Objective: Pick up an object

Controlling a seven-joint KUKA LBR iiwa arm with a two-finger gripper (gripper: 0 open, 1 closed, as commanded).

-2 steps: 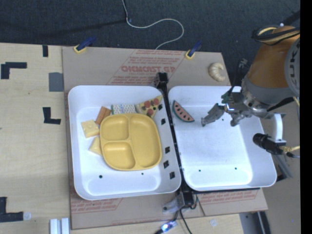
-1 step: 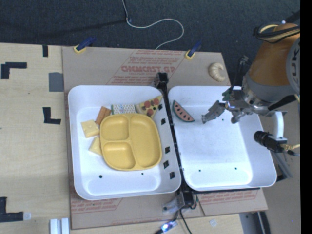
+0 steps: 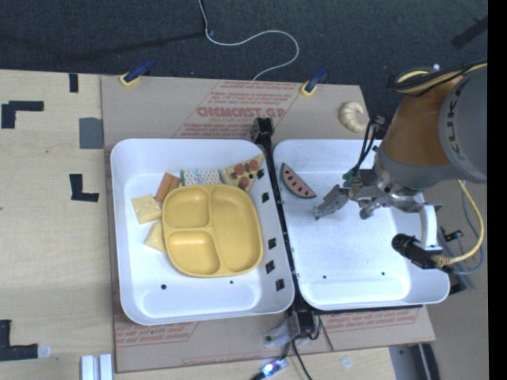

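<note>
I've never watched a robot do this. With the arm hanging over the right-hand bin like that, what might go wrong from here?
The gripper sits to the right of the red watermelon-slice toy, not over it, so closing here would probably catch nothing. That slice lies flat near the divider between the shallow white bins, which may block a finger. In the left bin, the yellow divided plate covers part of the small flat pieces, making them harder to grip.
</note>
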